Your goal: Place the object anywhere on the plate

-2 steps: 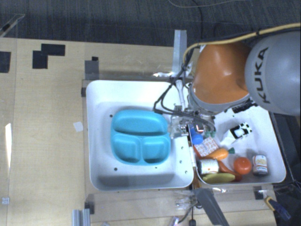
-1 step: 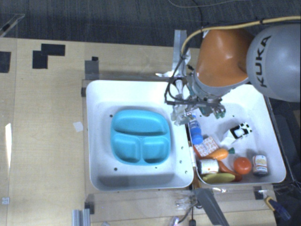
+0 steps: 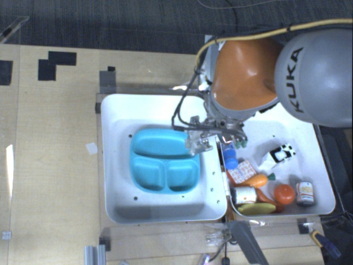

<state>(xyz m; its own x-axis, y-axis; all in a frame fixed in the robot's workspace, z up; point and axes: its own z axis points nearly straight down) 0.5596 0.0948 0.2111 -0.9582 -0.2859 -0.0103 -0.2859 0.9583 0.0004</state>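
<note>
We look down on two shallow white bins side by side. The left white bin point(image 3: 110, 164) carries a sky-blue plastic plate with three compartments point(image 3: 164, 167). The right white bin point(image 3: 322, 164) holds the clutter: a small blue bottle point(image 3: 230, 160), a patterned red-and-white card packet point(image 3: 241, 173), an orange carrot-shaped toy point(image 3: 257, 180), a red tomato-shaped toy point(image 3: 284, 194), a yellow banana-shaped toy point(image 3: 257, 207), a small labelled tin can point(image 3: 304, 192) and a black-and-white cow-patterned figure point(image 3: 282, 153).

The grey arm with its orange band point(image 3: 245, 73) hangs over the seam between the bins, and its two-finger gripper point(image 3: 199, 141) sits at the plate's 2 o'clock edge. We cannot tell how far the pincer is open, nor whether it has hold of anything; the wrist hides it. Which item is the task's thing cannot be settled from here, though every candidate we see lies in the right bin, at 3 to 5 o'clock of the plate.

We judge the risks as these: a release made with nothing in the pincer, or a drop so near the rim that the thing rolls off into the bin.
</note>
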